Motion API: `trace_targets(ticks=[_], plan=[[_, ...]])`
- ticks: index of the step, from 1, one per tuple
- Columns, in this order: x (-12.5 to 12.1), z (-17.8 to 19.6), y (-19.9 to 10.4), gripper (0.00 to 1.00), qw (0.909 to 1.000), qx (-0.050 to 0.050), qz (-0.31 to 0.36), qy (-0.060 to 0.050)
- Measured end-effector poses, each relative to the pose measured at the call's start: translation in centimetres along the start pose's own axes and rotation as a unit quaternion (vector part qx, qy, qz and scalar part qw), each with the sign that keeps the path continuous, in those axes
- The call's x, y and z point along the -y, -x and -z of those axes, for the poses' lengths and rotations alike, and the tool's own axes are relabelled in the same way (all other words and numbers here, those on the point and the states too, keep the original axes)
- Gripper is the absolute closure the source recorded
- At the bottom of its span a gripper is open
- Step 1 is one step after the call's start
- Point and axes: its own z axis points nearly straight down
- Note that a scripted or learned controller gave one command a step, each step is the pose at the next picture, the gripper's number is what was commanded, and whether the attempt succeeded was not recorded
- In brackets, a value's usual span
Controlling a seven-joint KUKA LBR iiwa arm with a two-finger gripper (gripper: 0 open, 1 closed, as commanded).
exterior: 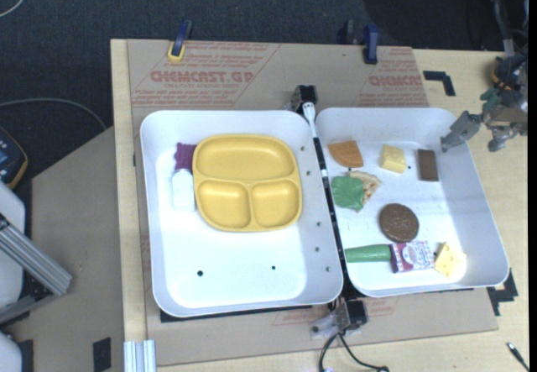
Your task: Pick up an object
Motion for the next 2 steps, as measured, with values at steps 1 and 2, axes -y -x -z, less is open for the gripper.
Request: trace_targets(ticks=[1, 2], plan=[[-0.3, 0.8, -0.1, 0.00, 1.0000, 0.002, 0.002, 0.007], [-0.5, -3.4, -0.4, 0.00, 1.0000, 0.001, 0.002, 0.004]])
